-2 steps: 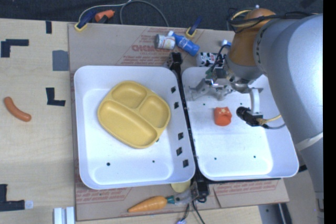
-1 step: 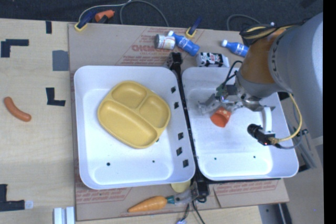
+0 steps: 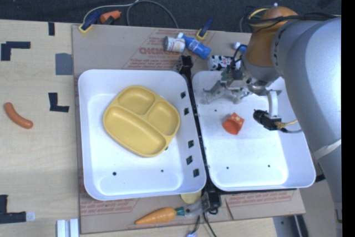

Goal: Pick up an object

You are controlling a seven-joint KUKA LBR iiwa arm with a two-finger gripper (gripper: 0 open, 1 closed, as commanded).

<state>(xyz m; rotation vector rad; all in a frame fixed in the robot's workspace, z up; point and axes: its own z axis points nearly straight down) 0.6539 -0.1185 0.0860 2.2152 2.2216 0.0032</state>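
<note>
While hovering at upper right above the small orange-red plastic block (image 3: 233, 123), may miss; claw (image 3: 228, 91) state impossible to tell.

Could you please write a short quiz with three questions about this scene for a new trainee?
1. True or false: the yellow plate lies in the left bin.
2. Which thing lies in the right bin? A) carrot B) orange piece C) sausage
3. Fill in: the carrot lies outside the bins, near the ____ edge of the view.

Key: 1 true. 2 B, the orange piece. 3 bottom.
</note>
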